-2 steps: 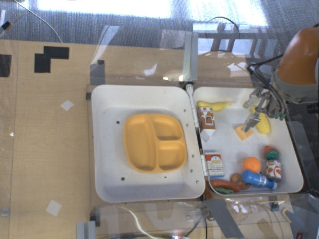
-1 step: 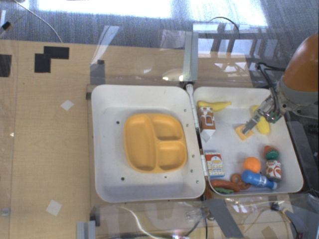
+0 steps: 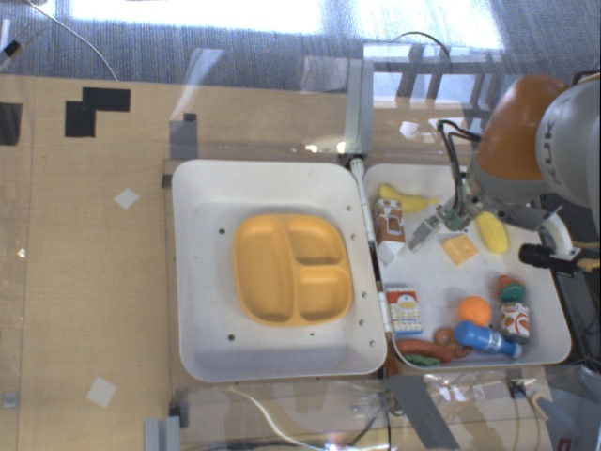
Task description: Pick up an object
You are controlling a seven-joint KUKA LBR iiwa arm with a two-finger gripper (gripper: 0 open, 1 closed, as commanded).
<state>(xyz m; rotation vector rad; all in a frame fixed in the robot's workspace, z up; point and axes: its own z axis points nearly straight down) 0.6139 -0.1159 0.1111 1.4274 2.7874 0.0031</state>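
place: robot lab
evidence: pale wooden bench (image 3: 84, 280) with black tape marks (image 3: 94, 109) upper left, loose cables (image 3: 66, 26), two shallow white bins (image 3: 202, 346)

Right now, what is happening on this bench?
A grey robot arm reaches in from the right, and its gripper hangs over the right bin, near a yellow cracker and a corn cob. Nothing is seen between its fingers, so no object has been picked up yet. The left bin holds a yellow divided plate.
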